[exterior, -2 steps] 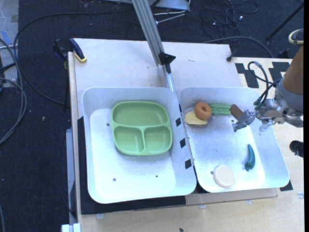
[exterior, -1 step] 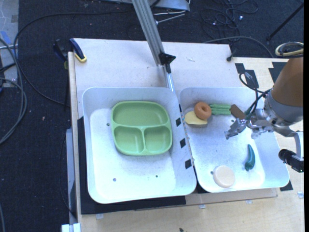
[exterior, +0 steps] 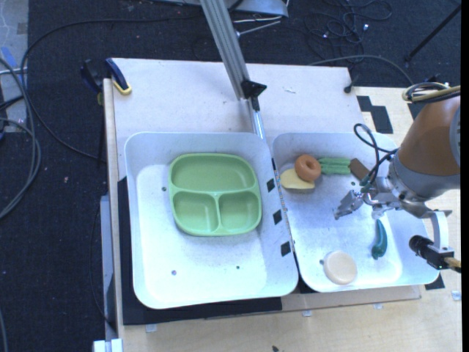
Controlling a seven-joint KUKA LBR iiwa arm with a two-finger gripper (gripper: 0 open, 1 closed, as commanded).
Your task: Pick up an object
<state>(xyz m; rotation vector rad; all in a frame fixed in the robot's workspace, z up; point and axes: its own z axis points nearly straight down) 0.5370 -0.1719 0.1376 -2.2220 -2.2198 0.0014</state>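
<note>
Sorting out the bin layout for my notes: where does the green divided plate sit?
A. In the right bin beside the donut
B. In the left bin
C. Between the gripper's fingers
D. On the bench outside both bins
B: the green divided plate lies flat inside the left bin, apart from the donut in the right bin.

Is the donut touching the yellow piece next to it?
Touching. The camera view shows the donut overlapping the yellow piece with no gap between them.

In the right bin (exterior: 311,270) lie a brown donut (exterior: 308,168) on a yellow piece (exterior: 296,181), a green stick (exterior: 334,166), a teal thing (exterior: 379,241) and a cream disc (exterior: 341,267).
</note>
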